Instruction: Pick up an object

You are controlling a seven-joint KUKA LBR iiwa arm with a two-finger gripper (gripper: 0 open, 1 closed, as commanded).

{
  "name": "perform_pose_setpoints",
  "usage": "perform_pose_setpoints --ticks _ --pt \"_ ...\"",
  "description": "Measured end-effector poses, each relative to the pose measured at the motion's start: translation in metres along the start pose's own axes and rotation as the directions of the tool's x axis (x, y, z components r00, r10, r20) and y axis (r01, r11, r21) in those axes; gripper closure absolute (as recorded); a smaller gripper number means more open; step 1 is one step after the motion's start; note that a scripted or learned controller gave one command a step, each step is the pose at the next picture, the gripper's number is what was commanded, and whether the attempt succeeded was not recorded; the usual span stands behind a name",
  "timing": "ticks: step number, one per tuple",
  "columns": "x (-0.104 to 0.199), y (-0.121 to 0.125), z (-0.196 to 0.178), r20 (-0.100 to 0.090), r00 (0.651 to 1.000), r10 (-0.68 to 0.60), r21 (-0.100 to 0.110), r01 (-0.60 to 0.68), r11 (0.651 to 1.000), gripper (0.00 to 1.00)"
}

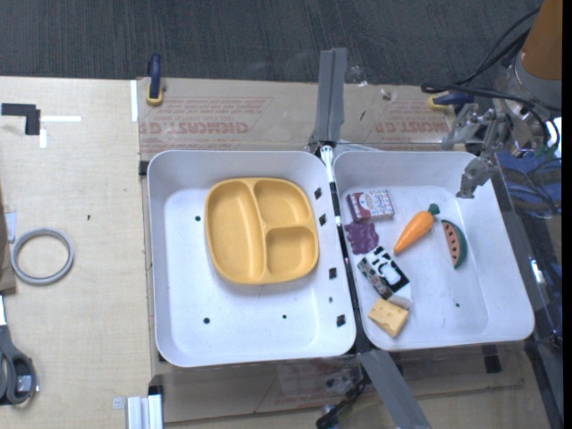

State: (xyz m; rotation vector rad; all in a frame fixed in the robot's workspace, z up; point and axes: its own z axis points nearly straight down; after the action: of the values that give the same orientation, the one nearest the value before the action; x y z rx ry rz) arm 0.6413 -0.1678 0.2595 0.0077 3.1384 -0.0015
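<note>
The right bin (500, 315) holds several small toys. An orange carrot (414, 231) lies near its middle, with a watermelon slice (455, 244) just to the right of it. Along the bin's left side lie a maroon and white box (370, 205), purple grapes (362, 236), a black and white item (383, 272) and a yellow cheese wedge (389, 316). My gripper (471, 175) hangs over the bin's far right corner, above and to the right of the carrot, with nothing seen in it.
A yellow divided plate (262, 230) lies in the left bin (179, 329). A grey bar (331, 96) rises between the bins at the back. A tape roll (41, 256) and scissors (13, 378) lie on the bench at the left. Cables (536, 195) hang at the right.
</note>
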Motion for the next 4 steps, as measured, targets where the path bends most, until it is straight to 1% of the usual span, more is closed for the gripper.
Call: perform_pose_setpoints --ticks 1,2,3,4 --pt "0.055 -0.026 0.142 0.001 0.995 0.099 0.000 -0.099 0.995 0.00" --pt "0.048 -0.036 0.167 0.000 0.843 0.538 0.001 -0.538 0.843 0.00" --pt "0.020 0.050 0.167 0.000 0.705 0.709 0.001 -0.709 0.705 0.00" --pt "-0.007 0.070 0.157 -0.009 0.711 0.703 0.011 -0.703 0.711 0.00"
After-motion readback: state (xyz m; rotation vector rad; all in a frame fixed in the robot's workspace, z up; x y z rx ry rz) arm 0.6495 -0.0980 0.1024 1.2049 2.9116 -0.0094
